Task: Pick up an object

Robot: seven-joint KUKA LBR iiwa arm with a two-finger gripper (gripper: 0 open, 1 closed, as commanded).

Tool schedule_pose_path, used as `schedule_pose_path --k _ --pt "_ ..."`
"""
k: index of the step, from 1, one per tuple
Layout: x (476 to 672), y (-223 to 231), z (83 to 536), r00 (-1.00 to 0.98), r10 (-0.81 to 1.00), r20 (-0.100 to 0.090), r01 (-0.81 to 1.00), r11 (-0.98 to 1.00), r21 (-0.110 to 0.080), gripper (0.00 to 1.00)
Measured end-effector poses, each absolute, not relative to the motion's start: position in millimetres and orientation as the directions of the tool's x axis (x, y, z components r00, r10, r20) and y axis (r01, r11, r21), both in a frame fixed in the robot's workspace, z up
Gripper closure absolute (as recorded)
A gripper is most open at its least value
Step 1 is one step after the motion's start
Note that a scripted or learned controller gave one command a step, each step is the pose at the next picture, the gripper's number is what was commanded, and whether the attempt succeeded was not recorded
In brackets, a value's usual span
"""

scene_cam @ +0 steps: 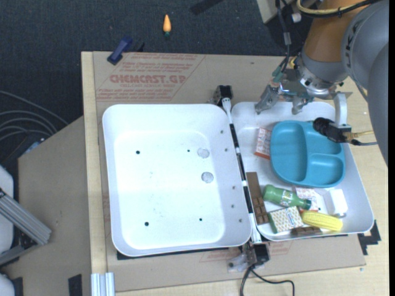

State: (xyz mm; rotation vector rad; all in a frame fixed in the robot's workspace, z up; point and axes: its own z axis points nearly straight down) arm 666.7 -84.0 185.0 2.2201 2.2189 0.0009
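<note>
My gripper (pixel 282 102) hangs over the far edge of the right bin (pixel 363 196), fingers spread open with nothing between them. Just below it lies a blue divided plate (pixel 307 154). A red-and-white packet (pixel 263 142) rests left of the plate. At the bin's near end are a green bottle (pixel 284 196), a yellow corn cob (pixel 322 221), a checkered packet (pixel 284 218) and a brown bar (pixel 257 202) along the left wall.
The left bin (pixel 117 165) holds two small grey discs (pixel 205 165). The grey arm with its orange band (pixel 336 23) fills the upper right. A blue object (pixel 119 51) and a small orange one (pixel 166 23) lie beyond the bench.
</note>
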Motion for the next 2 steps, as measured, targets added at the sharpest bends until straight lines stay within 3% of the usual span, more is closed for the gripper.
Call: schedule_pose_path --k 1,2 --pt "594.2 -93 129 0.001 1.0 0.001 1.0 -0.001 -0.002 0.0" --pt "584.8 -93 86 -0.001 1.0 -0.001 1.0 0.001 0.004 0.0"
